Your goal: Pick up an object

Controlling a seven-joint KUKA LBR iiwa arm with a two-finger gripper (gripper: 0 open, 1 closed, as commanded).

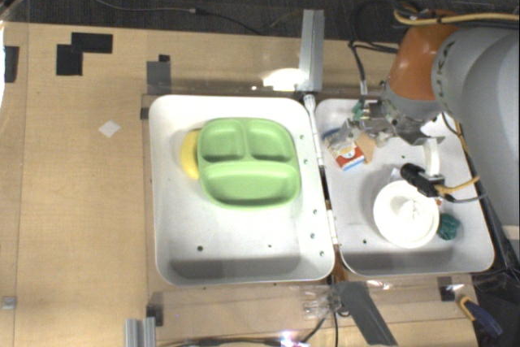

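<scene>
gripper point(363, 124) low in the right bin point(471, 256) by a small red-and-white item point(349, 158), can't tell its grip state; green divided plate point(246, 160) in left bin point(171, 248).

A small red-and-white carton point(349, 158) lies flat in the right bin point(475, 256).

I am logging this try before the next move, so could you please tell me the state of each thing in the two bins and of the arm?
Green tray: right way up, flat in the left bin, compartments bare.
Yellow thing: lying partly under the tray's left edge.
White bowl: upright in the right bin.
Red and white box: lying beside the gripper.
Teal thing: resting against the bowl.
Gripper: low over the right bin's far end.
</scene>
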